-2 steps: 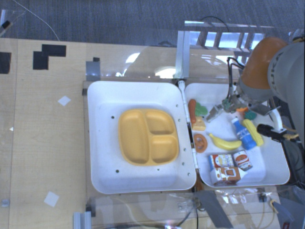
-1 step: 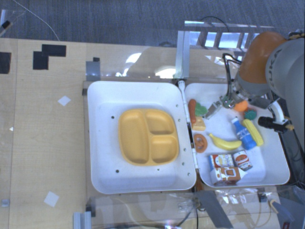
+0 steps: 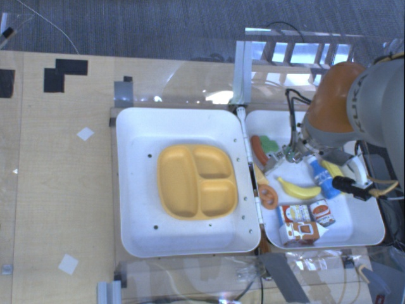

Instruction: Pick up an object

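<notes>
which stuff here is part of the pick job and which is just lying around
Job:
gripper, low in the right bin
candidates there: banana, blue bottle, hot dog, green item, carton, pretzel

Lying about:
yellow tray in the left bin
black marks on the bench

The arm (image 3: 373, 94) is a thick, rounded body in matte grey, with a broad orange band (image 3: 334, 97) (glossy, catching the light) wrapping the segment above the wrist. Below it sits a small metallic tool (image 3: 292, 152) of silvery, angular parts. A thin black cable (image 3: 292, 109) loops along the orange section down to the tool, and further dark cabling trails off the grey housing.
</notes>
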{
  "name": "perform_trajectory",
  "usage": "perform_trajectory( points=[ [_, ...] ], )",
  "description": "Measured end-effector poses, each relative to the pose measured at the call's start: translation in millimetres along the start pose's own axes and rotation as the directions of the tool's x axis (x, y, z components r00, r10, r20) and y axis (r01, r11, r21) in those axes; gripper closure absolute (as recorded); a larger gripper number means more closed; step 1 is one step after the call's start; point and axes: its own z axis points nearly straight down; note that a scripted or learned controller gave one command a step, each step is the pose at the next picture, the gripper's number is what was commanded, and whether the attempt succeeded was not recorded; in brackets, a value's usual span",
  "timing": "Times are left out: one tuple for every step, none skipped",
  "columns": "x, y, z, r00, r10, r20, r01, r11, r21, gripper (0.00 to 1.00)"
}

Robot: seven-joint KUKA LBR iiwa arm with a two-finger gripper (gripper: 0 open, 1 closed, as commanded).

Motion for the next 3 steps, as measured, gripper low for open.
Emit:
perform_trajectory(
  points=[
    [-29.4,19.5,1.4,0.993,-0.118,0.0,0.118,0.993,0.001,0.0],
    [-39.7,50.0,1.3,0.969,-0.247,-0.017,0.247,0.969,0.023,0.0],
    [-42.0,53.6,-13.4,0.968,-0.25,-0.003,0.25,0.968,0.013,1.0]
  ],
)
